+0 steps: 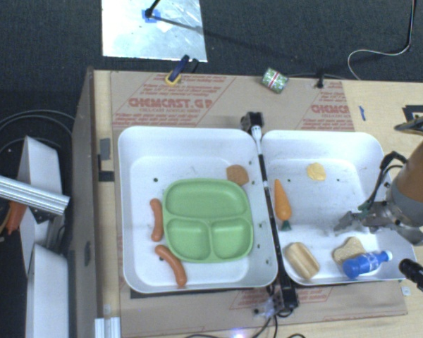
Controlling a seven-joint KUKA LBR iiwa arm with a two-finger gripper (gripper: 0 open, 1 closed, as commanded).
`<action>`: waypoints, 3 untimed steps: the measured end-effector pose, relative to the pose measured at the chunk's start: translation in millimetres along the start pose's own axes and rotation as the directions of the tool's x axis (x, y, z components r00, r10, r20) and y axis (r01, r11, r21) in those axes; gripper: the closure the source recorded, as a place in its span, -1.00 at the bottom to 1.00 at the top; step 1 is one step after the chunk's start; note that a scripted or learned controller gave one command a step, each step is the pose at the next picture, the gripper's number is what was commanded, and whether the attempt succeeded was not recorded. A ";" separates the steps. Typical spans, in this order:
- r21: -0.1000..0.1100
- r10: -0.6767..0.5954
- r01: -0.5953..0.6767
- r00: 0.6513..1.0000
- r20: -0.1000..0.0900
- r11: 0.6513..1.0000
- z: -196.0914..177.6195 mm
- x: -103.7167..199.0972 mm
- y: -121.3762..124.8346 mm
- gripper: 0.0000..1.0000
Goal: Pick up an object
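Claw (pixel 354 220) sits low over the right bin (pixel 338 145), near its right side; fingers look spread, pointing left, with nothing between them

We take the nearest candidates to be the bread slice (pixel 349 248) and the blue bottle (pixel 365 263), both just below the claw toward the bin's front edge, bottle touching the slice. Bun (pixel 301 259) lies further left along the same edge; carrot (pixel 282 201) is well apart by the divider, yellow chip (pixel 316 171) up toward the back

We judge all of these to be light toy pieces. Bottle: smooth, round, likely to roll or slip, so we would grip across its body. Slice: flat and thin, harder to get fingers under. Bun looks stiff and chunky, probably the easiest hold
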State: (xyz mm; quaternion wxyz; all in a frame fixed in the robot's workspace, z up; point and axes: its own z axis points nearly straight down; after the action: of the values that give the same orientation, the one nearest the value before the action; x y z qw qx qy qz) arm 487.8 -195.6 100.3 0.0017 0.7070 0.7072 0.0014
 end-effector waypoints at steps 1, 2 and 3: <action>0.003 -0.003 0.003 1.000 -0.001 1.000 16.4 52.3 45.4 -1.00; 0.000 -0.003 0.003 1.000 0.002 1.000 -13.7 -1.1 117.8 -1.00; 0.004 -0.001 0.001 1.000 -0.001 1.000 16.6 26.7 75.8 -1.00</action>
State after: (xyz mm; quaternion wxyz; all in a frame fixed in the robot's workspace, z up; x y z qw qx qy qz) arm 563.7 -169.0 84.0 0.0002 0.7065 0.7077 0.0002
